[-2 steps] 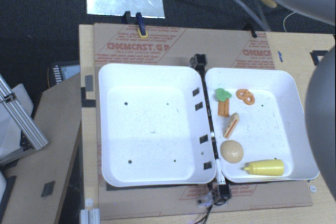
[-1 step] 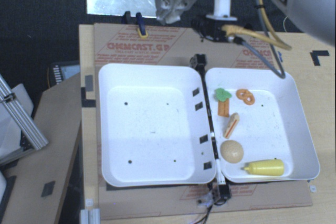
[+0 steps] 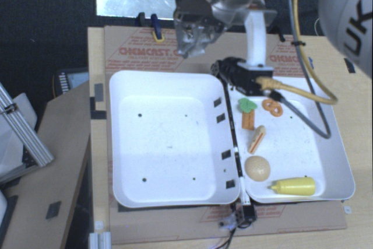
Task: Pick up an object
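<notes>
My gripper (image 3: 193, 42) hangs high over the back rim of the left bin (image 3: 119, 125), above the cardboard. I see nothing held under it. All the loose items lie in the right bin (image 3: 326, 143). A carrot with a green top (image 3: 247, 114) lies near the divider. An orange pretzel (image 3: 271, 107) sits just right of the carrot. Below them rest a hot dog in a bun (image 3: 257, 139), a round beige bun (image 3: 257, 167) and a yellow mustard bottle (image 3: 293, 186) on its side at the front.
A yellow cable (image 3: 303, 96) and a grey hose (image 3: 315, 119) drape over the back of the right bin. Black clips (image 3: 221, 118) line the seam between the bins. A blue and yellow clamp (image 3: 156, 29) sits behind the left bin.
</notes>
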Action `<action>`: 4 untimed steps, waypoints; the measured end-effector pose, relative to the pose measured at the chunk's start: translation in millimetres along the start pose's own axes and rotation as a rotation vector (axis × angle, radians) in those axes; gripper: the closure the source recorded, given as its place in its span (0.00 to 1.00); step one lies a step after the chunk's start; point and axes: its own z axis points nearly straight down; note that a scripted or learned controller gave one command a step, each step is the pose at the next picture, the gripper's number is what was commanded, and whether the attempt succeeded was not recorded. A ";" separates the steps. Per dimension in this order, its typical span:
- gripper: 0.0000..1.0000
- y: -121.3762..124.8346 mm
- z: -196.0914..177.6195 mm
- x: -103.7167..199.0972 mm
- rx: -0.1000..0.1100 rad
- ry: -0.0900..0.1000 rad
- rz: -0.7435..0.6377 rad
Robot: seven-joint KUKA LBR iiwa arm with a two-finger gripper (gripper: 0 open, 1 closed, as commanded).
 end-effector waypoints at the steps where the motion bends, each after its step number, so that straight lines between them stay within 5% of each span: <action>1: 0.00 2.8 0.5 -0.2 -0.002 0.000 0.002; 2: 1.00 2.9 -10.8 0.2 -0.004 0.001 -0.001; 3: 0.00 2.9 -10.6 0.1 -0.003 0.001 -0.002; 4: 1.00 3.1 -22.1 0.6 -0.005 0.003 -0.005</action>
